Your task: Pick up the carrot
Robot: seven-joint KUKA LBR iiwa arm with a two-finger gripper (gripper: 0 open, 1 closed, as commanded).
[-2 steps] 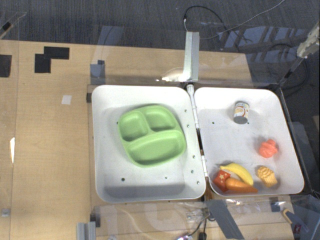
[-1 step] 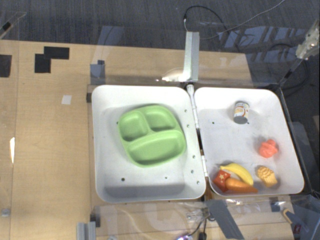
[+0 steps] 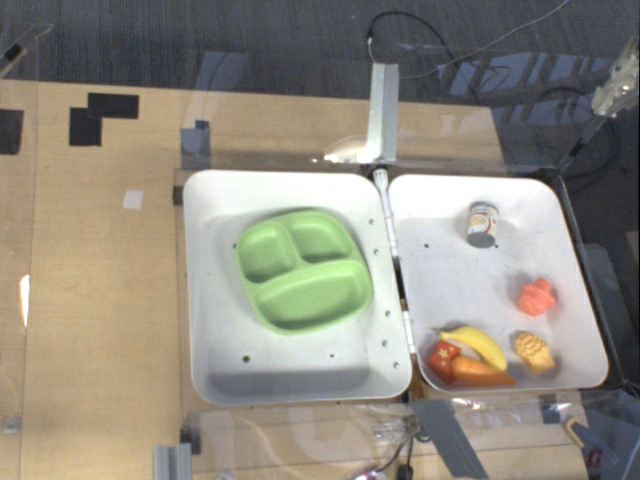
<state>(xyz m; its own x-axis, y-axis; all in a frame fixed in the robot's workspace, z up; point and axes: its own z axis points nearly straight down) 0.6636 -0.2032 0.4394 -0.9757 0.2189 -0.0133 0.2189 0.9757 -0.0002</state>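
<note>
Hugging bin's (image 3: 560, 208) near edge: carrot (image 3: 482, 371)

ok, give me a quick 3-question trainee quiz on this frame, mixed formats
1. True or false: the carrot lies in the right bin.
2. Which thing touches the carrot on its far side? A) can B) banana C) green plate
3. Fill in: the green plate sits in the ____ bin.

Key: 1 true. 2 B; the banana lies right against it, with a red item at its left end. 3 left.
</note>
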